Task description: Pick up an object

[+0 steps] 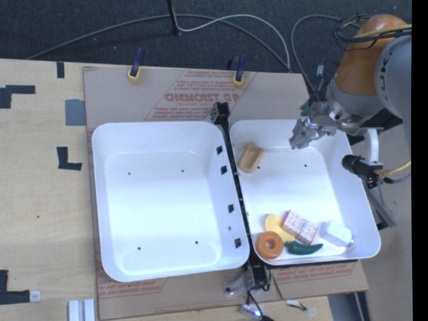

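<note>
Looking down on the bench, I see the candidate objects all in the right bin. A tan block lies alone near that bin's upper left corner, close to the black divider between the two bins. The rest are crowded along the near edge: an orange ring at the lower left corner, a yellow piece just behind it, a red and white box touching the yellow piece, a green pepper-shaped item in front of the box, and a white block further right.

My claw, the gripper, sits over the far edge of the right bin, to the right of the tan block and well apart from it, with bare white floor between them. The cluster at the near edge is farther off, across most of the bin's floor from the claw. I see nothing between the fingers, and at this slant I cannot tell whether they stand apart or together.

Behind the claw the grey arm comes in from the right, its orange band above the wrist. The left bin lies beside the right one, both resting on a cardboard sheet clipped at its far edge with two blue and yellow clamps. Cables run across the dark floor behind.
</note>
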Robot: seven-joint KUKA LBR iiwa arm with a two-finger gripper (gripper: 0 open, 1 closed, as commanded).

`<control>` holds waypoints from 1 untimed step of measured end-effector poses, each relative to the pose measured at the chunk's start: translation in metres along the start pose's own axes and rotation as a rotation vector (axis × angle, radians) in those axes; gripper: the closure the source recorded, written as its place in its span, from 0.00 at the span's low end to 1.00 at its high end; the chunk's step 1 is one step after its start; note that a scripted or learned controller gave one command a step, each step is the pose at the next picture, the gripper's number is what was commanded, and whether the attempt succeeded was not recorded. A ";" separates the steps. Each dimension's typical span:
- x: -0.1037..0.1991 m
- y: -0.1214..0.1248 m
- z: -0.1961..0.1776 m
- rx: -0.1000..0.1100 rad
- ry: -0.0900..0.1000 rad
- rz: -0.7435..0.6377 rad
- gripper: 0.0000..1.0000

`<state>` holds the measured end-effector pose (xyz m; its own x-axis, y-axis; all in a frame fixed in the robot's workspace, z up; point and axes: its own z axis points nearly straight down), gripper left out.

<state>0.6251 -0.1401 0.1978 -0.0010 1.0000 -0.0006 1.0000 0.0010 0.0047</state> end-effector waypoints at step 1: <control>0.000 0.000 -0.009 0.004 0.001 0.001 1.00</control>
<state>0.6252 -0.1399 0.2073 -0.0003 1.0000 0.0000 1.0000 0.0003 0.0004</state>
